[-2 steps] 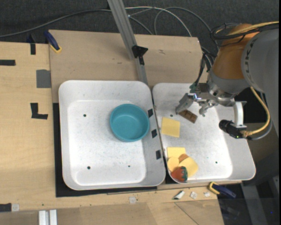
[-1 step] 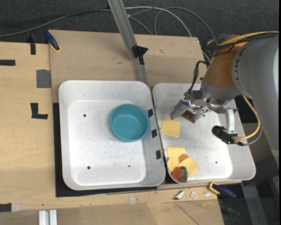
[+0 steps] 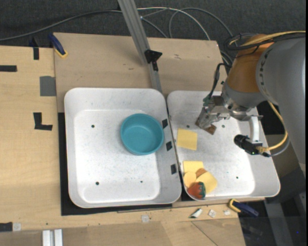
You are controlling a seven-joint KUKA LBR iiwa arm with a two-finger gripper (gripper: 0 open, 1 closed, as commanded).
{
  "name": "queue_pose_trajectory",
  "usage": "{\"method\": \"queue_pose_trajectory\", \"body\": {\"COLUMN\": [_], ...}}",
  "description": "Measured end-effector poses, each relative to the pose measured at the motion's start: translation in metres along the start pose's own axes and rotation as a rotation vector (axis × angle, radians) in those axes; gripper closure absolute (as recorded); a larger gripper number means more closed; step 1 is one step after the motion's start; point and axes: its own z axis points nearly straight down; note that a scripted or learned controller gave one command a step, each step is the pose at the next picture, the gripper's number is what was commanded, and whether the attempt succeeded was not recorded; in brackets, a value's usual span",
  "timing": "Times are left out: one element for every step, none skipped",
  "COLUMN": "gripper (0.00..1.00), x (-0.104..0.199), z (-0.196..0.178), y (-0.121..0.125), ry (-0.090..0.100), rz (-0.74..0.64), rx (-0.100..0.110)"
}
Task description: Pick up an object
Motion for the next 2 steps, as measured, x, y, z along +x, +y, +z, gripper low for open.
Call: {"method": "queue_pose_trajectory", "body": {"gripper": [1.0,1.0], "x": [-0.007,-0.007], "z": [-0.045,-0.085], "y": [0.002,0.002], "ry": [-0.001,0.0], "rz": [0.002,0.002], "rx": [-0.005,-0.005]}}
